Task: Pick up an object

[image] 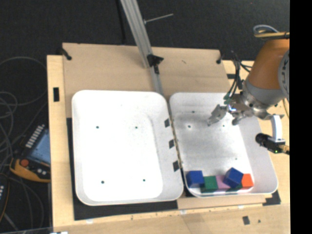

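Several small blocks lie along the near edge of the right bin: a blue block, a green block, a pink piece, a second blue block and an orange block. My gripper hangs over the far part of that bin, well away from the blocks. Its two grey fingers are spread apart with nothing between them.
The left bin sits beside the right one, with black clips on the shared rim. A slanted metal pole rises behind the bins. Cables and a handheld pendant lie off the bench at the left.
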{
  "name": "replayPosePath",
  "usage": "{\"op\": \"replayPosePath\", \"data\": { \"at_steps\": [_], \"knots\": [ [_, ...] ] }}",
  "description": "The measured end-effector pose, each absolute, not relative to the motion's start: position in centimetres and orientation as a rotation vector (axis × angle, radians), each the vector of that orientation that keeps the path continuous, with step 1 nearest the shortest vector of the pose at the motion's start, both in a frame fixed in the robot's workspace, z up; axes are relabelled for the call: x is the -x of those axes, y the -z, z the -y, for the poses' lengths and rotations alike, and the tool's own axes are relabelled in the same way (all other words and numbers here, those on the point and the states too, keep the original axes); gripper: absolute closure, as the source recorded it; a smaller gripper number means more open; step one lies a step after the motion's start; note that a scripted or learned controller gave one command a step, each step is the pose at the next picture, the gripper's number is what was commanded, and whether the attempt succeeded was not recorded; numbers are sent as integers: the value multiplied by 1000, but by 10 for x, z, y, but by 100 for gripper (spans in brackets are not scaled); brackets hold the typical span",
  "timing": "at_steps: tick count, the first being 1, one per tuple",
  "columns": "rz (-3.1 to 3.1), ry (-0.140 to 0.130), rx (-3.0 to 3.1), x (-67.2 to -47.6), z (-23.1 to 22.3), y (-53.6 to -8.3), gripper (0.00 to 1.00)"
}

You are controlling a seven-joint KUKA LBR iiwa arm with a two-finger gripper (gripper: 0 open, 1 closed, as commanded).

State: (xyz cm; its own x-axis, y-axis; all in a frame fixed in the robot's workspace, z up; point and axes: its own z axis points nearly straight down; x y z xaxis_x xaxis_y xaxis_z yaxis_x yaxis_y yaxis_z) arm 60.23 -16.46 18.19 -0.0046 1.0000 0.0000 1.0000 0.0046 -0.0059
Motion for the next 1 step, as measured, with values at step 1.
{"op": "replayPosePath", "data": {
  "at_steps": [1],
  "knots": [
    [2225,2,2219,-604,165,-187,0]
  ]
}}
